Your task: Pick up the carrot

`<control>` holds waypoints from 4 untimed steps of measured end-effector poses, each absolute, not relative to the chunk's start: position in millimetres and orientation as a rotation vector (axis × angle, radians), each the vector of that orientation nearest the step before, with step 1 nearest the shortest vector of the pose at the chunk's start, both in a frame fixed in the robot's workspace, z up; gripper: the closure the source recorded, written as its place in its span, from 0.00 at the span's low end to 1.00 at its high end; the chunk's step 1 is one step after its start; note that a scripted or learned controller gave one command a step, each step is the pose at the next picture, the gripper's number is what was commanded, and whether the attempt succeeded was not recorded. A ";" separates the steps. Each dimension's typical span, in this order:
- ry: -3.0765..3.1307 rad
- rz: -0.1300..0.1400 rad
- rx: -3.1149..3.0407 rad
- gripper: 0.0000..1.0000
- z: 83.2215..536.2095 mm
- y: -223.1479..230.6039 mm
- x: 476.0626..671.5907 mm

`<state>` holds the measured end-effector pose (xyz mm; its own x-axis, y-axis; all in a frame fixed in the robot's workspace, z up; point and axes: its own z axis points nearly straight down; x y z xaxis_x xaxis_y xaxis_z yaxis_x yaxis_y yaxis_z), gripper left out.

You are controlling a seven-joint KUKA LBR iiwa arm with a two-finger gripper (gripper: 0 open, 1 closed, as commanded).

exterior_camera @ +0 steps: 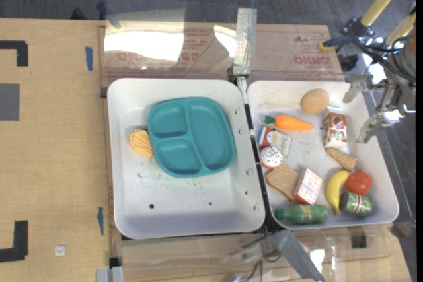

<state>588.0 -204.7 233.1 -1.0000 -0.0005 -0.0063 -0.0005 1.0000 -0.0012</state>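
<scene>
The orange carrot (pixel 294 123) with a green tip lies in the right bin (pixel 386 162), near its upper middle, pointing right. My gripper (pixel 361 111) hovers over that bin's upper right corner, to the right of the carrot and apart from it. Its two fingers (pixel 368 129) are spread, so it is open with nothing between them.
Around the carrot lie a tan egg (pixel 315 101), a milk carton (pixel 335 129), a candy pack (pixel 275 141), a toast slice (pixel 283 180), a banana (pixel 336 189), a tomato (pixel 359 181) and a green bottle (pixel 303 212). The left bin (pixel 125 195) holds a teal divided plate (pixel 192 136) and a yellow shell (pixel 141 141).
</scene>
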 end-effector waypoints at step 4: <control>3.075 0.000 0.549 0.00 98.8 -100.0 651.1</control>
